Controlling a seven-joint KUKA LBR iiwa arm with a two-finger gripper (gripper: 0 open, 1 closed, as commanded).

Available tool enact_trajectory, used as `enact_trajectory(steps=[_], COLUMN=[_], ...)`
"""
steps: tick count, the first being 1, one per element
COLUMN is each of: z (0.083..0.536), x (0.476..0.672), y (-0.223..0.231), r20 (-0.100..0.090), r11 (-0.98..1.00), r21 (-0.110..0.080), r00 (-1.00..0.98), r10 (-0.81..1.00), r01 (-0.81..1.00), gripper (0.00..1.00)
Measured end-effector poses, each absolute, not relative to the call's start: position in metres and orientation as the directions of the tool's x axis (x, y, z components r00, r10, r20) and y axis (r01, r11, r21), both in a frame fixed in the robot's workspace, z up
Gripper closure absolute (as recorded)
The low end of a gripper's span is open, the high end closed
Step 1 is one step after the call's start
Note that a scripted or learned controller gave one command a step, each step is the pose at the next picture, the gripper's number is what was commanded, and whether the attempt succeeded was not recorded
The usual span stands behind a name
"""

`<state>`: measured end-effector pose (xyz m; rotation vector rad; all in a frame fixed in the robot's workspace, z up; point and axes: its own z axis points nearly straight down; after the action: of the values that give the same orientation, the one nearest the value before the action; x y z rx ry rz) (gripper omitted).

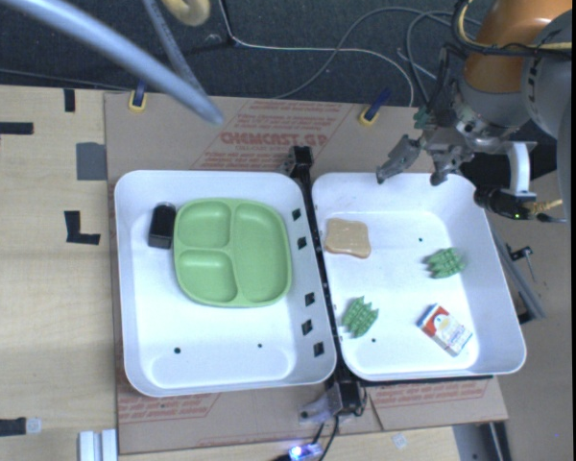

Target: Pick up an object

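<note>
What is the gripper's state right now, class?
Gripper: open, holding nothing, above the far rim of the right bin.

Light-green divided plastic plate [234,253]; small black block [161,226]; tan bread slice [348,238]; two green leafy pieces [444,262] [360,316]; red-white-yellow packet [445,329]; white bins [211,373].

cardboard sheet [269,128], cables [365,41], wooden bench [38,286]

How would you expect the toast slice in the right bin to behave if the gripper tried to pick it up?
The toast lies flat on the bin floor, so fingers may struggle to get under it. It looks thin and probably light, so a nudge would likely slide it rather than tip or roll it.
</note>
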<state>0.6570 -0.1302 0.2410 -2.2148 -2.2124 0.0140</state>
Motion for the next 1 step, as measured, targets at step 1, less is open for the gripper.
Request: enact_trajectory(steps=[1], z=[0.249], x=[0.6594], y=[-0.1298], r20=[0.0], r11=[0.002], r21=[-0.001], r00=[-0.002], r10=[1.0], r01=[1.0], gripper=[0.0])
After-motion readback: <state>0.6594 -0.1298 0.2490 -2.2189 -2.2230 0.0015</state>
